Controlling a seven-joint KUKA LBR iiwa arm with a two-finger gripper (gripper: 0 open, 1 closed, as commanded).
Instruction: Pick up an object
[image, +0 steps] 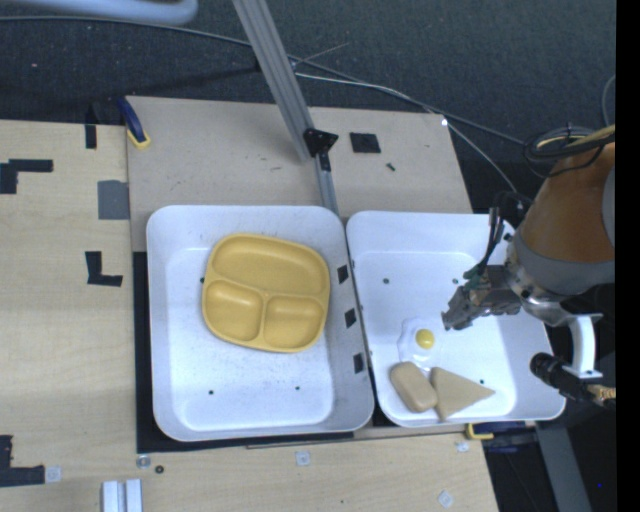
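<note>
Fingers (462, 312), spread unclear, hover above fried egg (420, 341); no readable labels.

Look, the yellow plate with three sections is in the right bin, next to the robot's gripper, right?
Not quite. The yellow plate does have three sections, but the camera view shows it in the left bin, away from the gripper. The gripper is over the right bin, where a fried egg toy and two tan food pieces lie.

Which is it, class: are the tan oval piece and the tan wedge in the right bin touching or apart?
Touching. The camera view shows the tan oval piece pressed against the tan wedge, no white bin floor between them.
</note>
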